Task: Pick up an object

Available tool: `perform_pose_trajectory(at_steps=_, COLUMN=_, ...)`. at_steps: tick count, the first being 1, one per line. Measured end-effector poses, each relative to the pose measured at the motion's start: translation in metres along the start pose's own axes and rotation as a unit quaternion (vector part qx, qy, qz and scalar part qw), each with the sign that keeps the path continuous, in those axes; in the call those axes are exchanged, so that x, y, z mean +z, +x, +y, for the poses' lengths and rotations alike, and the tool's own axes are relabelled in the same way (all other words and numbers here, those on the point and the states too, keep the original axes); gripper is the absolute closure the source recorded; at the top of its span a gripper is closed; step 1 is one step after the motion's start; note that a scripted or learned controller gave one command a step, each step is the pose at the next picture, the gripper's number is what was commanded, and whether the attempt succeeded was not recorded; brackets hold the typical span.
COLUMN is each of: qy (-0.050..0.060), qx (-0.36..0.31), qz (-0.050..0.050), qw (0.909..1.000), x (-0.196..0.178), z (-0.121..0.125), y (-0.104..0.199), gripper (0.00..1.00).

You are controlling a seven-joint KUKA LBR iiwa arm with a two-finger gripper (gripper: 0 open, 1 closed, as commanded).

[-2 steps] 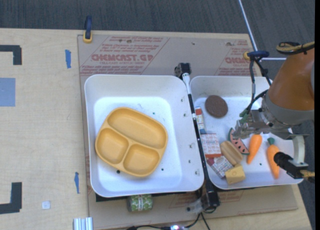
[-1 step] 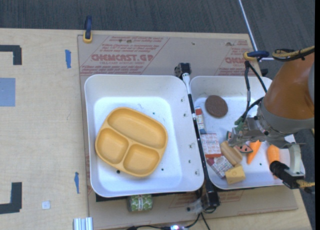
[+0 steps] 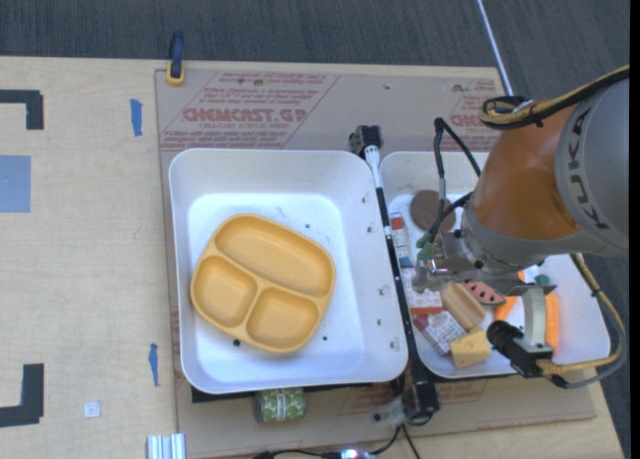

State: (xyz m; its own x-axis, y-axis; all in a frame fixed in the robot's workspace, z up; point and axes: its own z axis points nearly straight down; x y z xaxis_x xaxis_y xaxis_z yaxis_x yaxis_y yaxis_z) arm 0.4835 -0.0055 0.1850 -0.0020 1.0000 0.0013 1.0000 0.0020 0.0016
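The bench (image 3: 80, 277) holds two white bins side by side. The left bin (image 3: 200, 172) has a yellow plate (image 3: 262, 282) with three parts in its middle, a bit toward the left wall. The right bin (image 3: 590, 337) is full of small things. A yellow cheese wedge (image 3: 471, 349) lies near the bin's front edge. A tan block (image 3: 463, 304) lies just behind it. A brown round thing (image 3: 427, 209) sits near the back left corner. The grey and orange arm (image 3: 545, 187) reaches over this bin. The gripper (image 3: 440, 269) hangs low above the pile by the left wall. I cannot tell how it is set or whether it has anything.
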Motion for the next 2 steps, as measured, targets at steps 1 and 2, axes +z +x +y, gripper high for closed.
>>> perform_pose_trajectory(at_steps=1, qy=0.000, qx=0.001, qz=0.000, qw=1.0000, x=0.000, z=0.000, y=0.000, gripper=0.00)
perform_pose_trajectory(at_steps=2, qy=-0.002, qx=-0.006, qz=0.010, qw=0.9999, x=0.022, z=0.002, y=-0.030, gripper=0.00)
